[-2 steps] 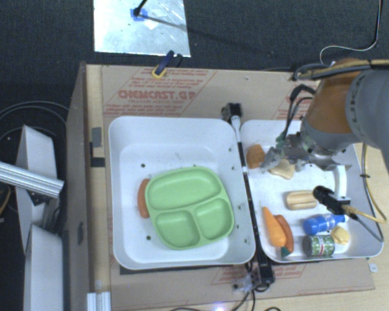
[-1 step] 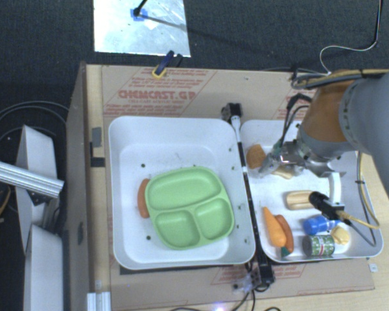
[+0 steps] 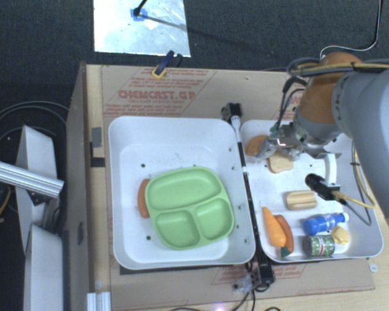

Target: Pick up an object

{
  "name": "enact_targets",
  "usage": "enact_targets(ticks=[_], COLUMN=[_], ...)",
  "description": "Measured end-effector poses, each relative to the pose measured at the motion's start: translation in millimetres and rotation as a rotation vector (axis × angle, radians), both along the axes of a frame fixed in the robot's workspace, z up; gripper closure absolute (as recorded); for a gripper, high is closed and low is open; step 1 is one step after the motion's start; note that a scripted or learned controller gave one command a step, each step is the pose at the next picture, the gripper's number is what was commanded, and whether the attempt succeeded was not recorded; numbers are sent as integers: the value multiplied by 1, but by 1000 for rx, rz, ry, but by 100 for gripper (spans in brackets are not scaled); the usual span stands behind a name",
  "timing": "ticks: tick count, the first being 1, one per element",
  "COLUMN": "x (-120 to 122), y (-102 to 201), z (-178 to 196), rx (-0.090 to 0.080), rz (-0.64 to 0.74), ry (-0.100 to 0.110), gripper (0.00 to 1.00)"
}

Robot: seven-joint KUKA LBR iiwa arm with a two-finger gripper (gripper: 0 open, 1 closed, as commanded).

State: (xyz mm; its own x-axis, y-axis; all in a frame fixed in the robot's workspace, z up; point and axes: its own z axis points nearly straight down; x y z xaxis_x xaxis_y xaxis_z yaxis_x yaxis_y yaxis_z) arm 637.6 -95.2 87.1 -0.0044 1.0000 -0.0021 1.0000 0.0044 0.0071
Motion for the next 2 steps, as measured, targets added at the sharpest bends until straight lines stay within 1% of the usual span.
enact_targets(ticks=[1, 2], x=[25, 30], y=[0, 2], z=[-2, 10], rx=[-4, -4], rz=[1, 1], ry=[43, 17], gripper=[0, 100])
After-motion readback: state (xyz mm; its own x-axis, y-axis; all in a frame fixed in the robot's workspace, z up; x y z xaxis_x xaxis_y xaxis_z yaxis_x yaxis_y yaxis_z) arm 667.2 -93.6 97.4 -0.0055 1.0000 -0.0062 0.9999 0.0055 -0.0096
